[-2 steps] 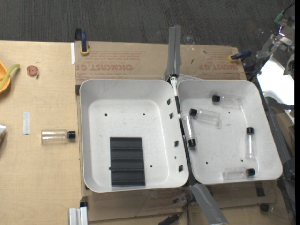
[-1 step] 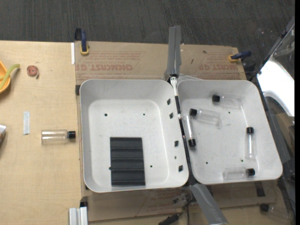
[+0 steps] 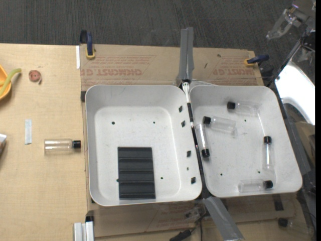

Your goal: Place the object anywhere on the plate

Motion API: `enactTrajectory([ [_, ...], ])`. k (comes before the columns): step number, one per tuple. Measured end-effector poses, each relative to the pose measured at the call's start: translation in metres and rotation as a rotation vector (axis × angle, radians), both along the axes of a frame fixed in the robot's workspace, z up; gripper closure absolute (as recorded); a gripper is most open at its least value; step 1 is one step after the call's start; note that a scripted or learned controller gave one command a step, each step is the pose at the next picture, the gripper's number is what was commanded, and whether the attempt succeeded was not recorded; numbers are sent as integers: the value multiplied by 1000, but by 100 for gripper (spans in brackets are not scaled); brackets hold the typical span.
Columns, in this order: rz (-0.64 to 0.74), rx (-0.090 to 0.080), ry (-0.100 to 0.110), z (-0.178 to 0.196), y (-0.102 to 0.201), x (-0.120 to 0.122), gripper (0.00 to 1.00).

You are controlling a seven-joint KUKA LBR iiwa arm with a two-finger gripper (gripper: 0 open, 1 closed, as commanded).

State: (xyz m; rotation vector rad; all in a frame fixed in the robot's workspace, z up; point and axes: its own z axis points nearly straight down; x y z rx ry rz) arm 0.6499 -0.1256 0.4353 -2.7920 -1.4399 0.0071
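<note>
Black ridged plate [image 3: 135, 172] in left bin [image 3: 100, 97]

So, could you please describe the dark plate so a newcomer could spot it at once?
Find the left shallow white bin. Near its front edge lies the black ribbed rectangular plate, flat on the floor. It is that bin's sole dark slab; the right white bin holds clear plastic vials with black caps.

I am seeing a capped clear bottle [image 3: 61, 145] lying on the wooden bench [image 3: 40, 185], a small red disc [image 3: 34, 76] sitting near its far edge, and blue clamps [image 3: 84, 37] gripping the cardboard [image 3: 130, 64].
</note>
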Motion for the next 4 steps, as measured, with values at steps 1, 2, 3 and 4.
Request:
enactTrajectory([
  [1,-148,0,0,4,-82,-21,0],
  [2,-612,-2,1,4,-18,-22,0],
  [3,-752,-2,1,4,-97,-51,0],
  [4,-748,-2,0,4,-96,-1,0],
])
